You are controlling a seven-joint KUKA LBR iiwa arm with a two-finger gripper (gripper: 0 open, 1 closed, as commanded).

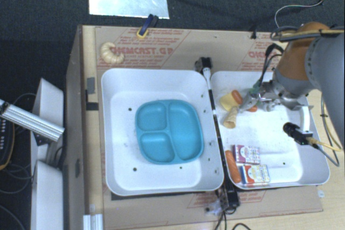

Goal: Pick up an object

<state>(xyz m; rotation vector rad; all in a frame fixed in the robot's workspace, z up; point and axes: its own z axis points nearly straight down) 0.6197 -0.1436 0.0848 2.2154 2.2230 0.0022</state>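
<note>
The right bin (pixel 315 167) holds several small items. An orange piece (pixel 236 97) and a yellow piece (pixel 225 101) lie near its top left corner, with a tan cone (pixel 230 117) just below them. Two small printed boxes (pixel 246 154) (pixel 253 173) sit at the bin's front, and an orange sausage shape (pixel 231 164) lies to their left. My gripper (pixel 254 102) hangs low over the bin's upper left part, right beside a small orange item (pixel 251 109) that is partly hidden under it. Nothing is visibly lifted.
A blue divided plate (pixel 168 131) lies in the left bin (pixel 116 116). A black stub with a yellow tip (pixel 297 133) sticks out over the right bin's right side. The grey arm (pixel 318 70) covers that bin's top right corner.
</note>
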